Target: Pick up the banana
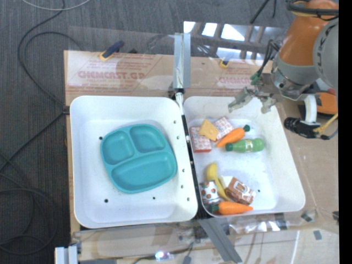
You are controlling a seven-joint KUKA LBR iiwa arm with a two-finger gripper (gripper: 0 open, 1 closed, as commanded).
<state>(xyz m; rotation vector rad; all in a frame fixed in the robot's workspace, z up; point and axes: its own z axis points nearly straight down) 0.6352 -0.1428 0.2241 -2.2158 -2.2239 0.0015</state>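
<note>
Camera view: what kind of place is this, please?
Probably a robot test bench in a lab: two shallow white bins on a board, toy food like a yellow plastic banana, and loose black cables on grey carpet.

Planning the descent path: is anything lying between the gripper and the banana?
Yes. The gripper is open above the right bin's far end; the banana lies near the front. Between them lie a carrot and a green bottle. A small can touches the banana.

A robotics lab: bench (126, 70) with white bins (82, 147), loose cables (33, 43), grey carpet (33, 15).
</note>
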